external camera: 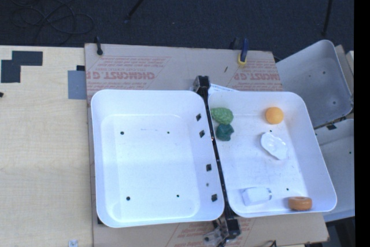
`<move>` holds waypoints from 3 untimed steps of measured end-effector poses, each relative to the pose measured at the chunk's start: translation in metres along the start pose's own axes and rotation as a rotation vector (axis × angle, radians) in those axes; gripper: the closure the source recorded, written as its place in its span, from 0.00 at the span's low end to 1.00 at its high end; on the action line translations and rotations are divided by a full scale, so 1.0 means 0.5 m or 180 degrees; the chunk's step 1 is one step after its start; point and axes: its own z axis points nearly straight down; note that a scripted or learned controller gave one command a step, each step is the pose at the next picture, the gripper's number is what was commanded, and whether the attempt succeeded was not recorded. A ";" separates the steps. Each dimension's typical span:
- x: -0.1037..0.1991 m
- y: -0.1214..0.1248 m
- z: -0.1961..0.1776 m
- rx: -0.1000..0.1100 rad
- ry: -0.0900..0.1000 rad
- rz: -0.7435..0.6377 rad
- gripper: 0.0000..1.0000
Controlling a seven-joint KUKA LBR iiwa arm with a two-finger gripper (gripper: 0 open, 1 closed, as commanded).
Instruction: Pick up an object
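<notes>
- Two shallow white bins sit side by side on a printed cardboard sheet (173, 69), their inner rims touching along a dark strip.
- The left bin (144, 159) shows a bare white floor with a few small dark holes.
- The right bin (254, 168) holds every loose object, six in all.
- A pale green lumpy piece (222, 115) lies at the far left of that bin, with a dark teal lump (224, 132) touching it on the near side.
- An orange ball (274, 115) rests near the far right corner, apart from the green pieces.
- A white rounded object (274, 146) lies just nearer than the ball.
- A white blocky object (256, 195) sits by the near rim, and an orange-brown ring (300, 203) lies beside it in the near right corner.
- A blue and yellow clamp (243, 55) grips the cardboard's far edge.
- How far the pincer is open, and whether it has anything, I cannot tell.
</notes>
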 end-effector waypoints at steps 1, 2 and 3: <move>0.004 -0.033 0.285 0.0046 0.0023 0.0007 1.00; 0.034 -0.069 0.416 0.0026 0.0018 0.0005 1.00; 0.082 -0.081 0.498 0.0016 0.0016 -0.0003 1.00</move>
